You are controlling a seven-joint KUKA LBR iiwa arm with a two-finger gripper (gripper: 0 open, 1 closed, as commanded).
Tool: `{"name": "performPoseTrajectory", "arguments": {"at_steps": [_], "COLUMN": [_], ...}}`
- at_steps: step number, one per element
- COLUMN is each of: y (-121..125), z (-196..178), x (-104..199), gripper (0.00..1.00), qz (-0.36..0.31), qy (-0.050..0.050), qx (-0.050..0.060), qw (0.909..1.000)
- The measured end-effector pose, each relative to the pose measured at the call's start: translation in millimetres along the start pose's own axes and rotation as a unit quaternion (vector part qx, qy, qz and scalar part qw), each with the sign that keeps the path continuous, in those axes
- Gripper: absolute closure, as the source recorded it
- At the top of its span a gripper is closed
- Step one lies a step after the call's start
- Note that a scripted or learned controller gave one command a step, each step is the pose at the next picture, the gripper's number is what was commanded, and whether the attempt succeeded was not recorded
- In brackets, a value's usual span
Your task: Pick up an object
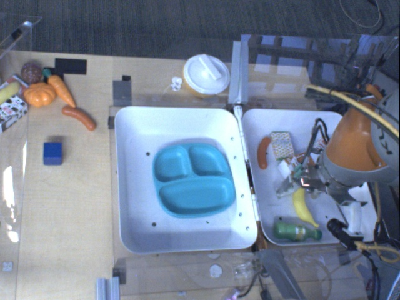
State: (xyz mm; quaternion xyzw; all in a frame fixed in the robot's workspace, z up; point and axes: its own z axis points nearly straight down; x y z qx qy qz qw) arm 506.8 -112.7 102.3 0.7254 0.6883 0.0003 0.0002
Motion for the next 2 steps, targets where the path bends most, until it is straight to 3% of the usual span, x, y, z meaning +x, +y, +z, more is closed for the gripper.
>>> {"name": "performPoseTrajectory", "arguments": {"at_steps": [1, 2], "y": [1.3, 47.4], "z": [-10.6, -89.6], "x": [0.7, 29.5], "gripper": [1.00, 1.00], "qz": [0.000, 0.033], "qy": [0.000, 0.000], "qx": [-0.002, -0.002], "qw": [1.0000, 0.9995]}}
